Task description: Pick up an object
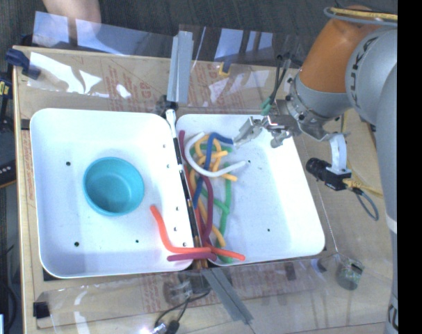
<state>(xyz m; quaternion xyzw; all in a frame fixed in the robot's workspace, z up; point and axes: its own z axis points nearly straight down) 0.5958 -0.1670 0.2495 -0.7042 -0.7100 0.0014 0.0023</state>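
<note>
Left bin holding a blue bowl. Right bin (by the divider) heaped with colored tubes, thin, bendy. Fingers spread, holding nothing

The arm ran off the right edge, its upper links cut away. The claw was too small and blurred to show how its fingers stood. In the tangle of coloured tubes, lower strands were buried under others and against the right bin's left wall.
</note>
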